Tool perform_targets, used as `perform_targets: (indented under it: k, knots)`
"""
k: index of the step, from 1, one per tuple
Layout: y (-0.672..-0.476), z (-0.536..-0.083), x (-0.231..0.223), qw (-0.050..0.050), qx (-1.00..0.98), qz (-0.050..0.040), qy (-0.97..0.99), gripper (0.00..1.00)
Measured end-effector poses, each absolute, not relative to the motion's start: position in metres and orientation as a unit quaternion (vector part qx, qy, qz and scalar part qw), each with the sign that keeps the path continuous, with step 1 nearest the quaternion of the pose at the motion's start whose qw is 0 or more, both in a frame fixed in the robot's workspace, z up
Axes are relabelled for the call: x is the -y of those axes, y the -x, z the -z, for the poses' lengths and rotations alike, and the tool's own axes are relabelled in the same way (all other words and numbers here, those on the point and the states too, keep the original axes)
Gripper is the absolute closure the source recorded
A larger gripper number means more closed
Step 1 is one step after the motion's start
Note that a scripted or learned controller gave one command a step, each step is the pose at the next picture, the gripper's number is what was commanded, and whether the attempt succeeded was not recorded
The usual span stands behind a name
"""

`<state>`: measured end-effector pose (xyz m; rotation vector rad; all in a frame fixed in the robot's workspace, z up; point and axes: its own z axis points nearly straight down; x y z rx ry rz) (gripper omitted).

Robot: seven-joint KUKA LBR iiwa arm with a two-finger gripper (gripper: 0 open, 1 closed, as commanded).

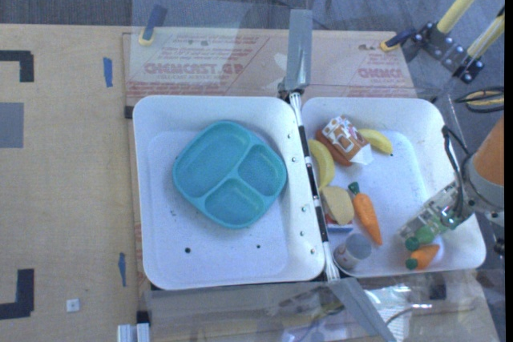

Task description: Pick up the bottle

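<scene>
i am low in the right bin (pixel 401 112), my gripper (pixel 437 219) near the green bottle (pixel 418 237); my jaws' state i cannot tell.

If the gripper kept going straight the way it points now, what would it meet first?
The gripper points down and toward the view's left. First in line looks like the green bottle just below its tip, beside a small carrot. Depth is hard to judge from this slant.
</scene>
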<state>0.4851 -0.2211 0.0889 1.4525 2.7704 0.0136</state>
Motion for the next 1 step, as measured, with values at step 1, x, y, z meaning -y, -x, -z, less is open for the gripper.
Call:
perform_targets:
  k: [1]
  knots:
    - [-0.4881,-0.1005,0.2126,0.004,-0.887,-0.0107,-0.461,1.0]
